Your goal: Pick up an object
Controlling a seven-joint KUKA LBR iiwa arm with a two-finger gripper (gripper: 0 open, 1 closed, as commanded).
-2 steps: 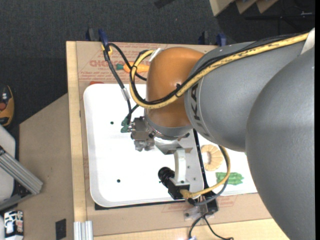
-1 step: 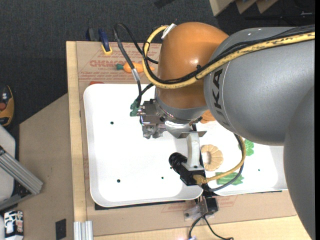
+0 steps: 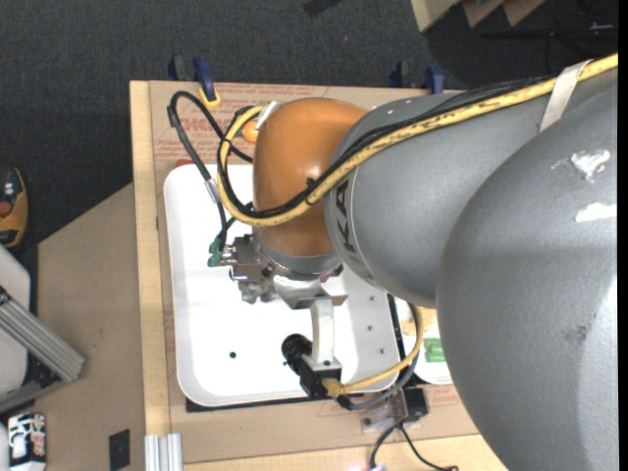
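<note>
Tool (image 3: 252, 279) hangs over white bin (image 3: 196, 356), mostly hidden by arm (image 3: 442, 204).

My one camera looks down on the bench (image 3: 147, 263) at a slant, close in; the arm (image 3: 491, 224) fills the frame's right, above a white bin (image 3: 191, 302).

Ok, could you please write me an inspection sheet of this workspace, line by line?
Surface: wooden bench bearing a white bin.
Job's things: green and white item peeking out beside the arm; small dark speck in the white bin.
Clutter: nothing seen.
Grippers: hand over the white bin, mostly hidden under the wrist.
Cables: yellow cable along the arm; black cables looped by the orange band.
Surroundings: dark floor; blue clamps on the bench's far edge.
</note>
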